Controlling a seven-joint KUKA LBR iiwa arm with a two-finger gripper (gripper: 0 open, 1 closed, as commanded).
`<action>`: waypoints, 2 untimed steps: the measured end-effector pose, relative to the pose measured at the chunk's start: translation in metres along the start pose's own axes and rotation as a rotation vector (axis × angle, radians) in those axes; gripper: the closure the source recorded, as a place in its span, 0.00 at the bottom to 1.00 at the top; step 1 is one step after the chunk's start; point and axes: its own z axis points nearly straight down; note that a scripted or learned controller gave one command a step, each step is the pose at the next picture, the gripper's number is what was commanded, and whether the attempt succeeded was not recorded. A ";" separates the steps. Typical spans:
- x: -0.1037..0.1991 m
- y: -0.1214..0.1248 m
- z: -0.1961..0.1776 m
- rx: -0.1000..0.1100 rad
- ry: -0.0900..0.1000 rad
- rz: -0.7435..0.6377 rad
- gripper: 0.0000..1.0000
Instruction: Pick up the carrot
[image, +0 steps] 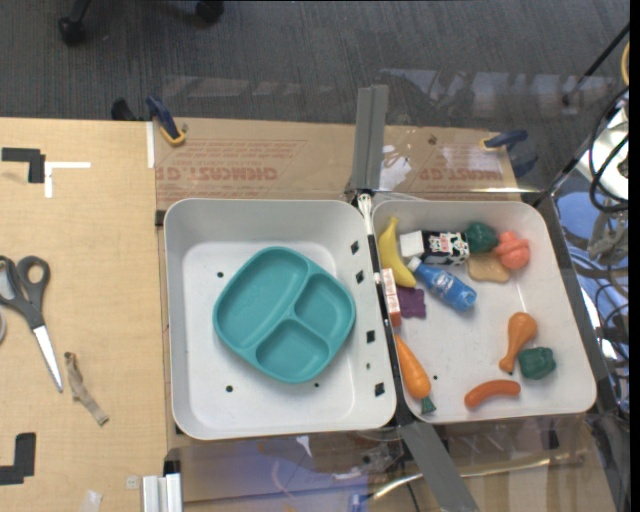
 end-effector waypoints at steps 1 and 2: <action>0.042 0.067 0.096 -0.004 0.002 0.019 1.00; 0.014 0.022 0.014 -0.002 0.000 -0.212 1.00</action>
